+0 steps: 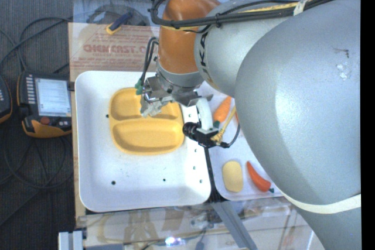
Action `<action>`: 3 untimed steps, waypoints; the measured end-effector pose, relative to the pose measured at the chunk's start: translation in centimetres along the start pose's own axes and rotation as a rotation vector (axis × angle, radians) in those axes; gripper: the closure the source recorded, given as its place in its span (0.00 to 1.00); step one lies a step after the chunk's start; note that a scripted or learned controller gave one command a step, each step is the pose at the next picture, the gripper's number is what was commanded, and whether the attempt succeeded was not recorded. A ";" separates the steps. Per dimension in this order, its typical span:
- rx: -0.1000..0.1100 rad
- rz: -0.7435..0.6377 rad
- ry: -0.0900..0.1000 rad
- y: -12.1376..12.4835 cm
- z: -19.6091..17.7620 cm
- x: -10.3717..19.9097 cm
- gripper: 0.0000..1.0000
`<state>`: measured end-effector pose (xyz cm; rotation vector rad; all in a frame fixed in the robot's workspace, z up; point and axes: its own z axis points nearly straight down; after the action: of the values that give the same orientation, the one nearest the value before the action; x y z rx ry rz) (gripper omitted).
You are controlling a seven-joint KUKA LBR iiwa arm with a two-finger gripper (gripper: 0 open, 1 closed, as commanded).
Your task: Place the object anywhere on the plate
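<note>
Grey arm (281, 85) covers the right half of frame. White left bin (94, 184) holds the yellow divided plate (146, 134), centre-left. Gripper (153, 105) hangs over plate's top edge; can't tell if it carries anything or how wide it stands. Likely objects in right bin: orange carrot (221, 109), long axis diagonal, tip upper right; yellow piece (232, 175); red piece (258, 178). Risk: empty grasp, nothing lands on plate.

Pincer (151, 103) low, arm (281, 67) overhead
</note>
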<state>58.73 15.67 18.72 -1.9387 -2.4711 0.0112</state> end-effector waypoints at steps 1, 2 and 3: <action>0.002 0.106 -0.001 -3.6 2.3 -3.7 1.00; 0.002 0.131 0.001 -5.0 6.1 -3.5 1.00; 0.000 0.130 0.002 -5.0 6.0 -3.4 0.00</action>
<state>54.70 11.12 12.73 -2.0942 -2.3388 0.0094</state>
